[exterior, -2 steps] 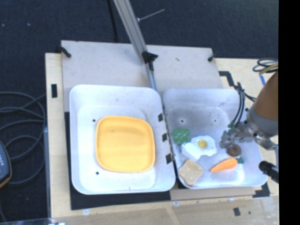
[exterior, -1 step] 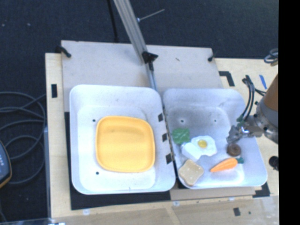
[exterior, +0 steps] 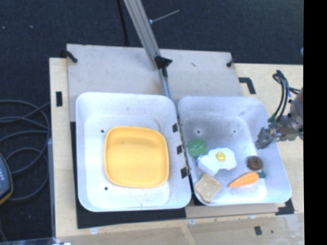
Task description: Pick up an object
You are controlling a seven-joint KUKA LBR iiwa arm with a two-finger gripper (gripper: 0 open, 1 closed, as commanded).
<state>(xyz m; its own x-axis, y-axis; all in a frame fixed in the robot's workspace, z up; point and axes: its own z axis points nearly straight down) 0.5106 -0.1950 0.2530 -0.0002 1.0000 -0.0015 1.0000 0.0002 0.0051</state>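
Left shallow white bin: holds a square yellow plastic plate, lying flat.

Right shallow white bin: holds the candidates for picking, clustered toward its near side.
- Toy fried egg, white with a yellow yolk, centre.
- Tan toast slice, near-left corner, tilted against the wall.
- Orange toy carrot, near-right.
- Green leafy piece, touching the egg.
- Small brown round piece.

Gripper: at the bin's right rim, above the contents; open or closed cannot be told, nothing visibly held.

Risk, judged: flat egg and toast give little purchase; a descent near the wall may strike it.
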